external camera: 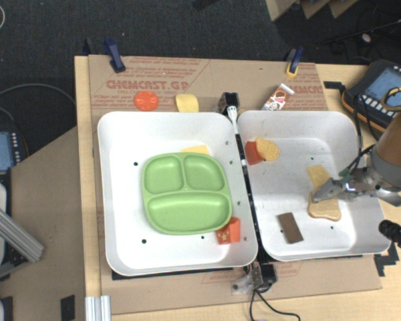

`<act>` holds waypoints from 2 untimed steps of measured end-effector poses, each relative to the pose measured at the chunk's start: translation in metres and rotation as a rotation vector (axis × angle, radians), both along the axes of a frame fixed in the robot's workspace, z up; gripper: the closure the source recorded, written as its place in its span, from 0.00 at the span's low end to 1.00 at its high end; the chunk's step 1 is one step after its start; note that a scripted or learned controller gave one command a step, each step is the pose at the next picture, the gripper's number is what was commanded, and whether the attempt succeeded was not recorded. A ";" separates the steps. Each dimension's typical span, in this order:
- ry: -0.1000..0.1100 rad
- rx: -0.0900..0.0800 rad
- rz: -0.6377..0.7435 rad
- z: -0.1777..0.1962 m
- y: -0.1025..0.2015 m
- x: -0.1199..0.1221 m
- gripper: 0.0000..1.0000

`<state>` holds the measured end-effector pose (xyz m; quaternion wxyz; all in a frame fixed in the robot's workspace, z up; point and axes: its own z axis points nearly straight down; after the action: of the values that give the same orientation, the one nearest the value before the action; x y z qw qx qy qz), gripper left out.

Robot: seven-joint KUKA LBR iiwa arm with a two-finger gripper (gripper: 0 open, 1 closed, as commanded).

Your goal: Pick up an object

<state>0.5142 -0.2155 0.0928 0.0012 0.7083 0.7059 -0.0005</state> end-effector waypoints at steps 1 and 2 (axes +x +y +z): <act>-0.003 0.002 0.010 -0.008 0.047 0.047 0.00; 0.005 0.008 0.001 -0.008 -0.002 -0.008 0.00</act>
<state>0.5064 -0.2180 0.0849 -0.0031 0.7079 0.7063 0.0005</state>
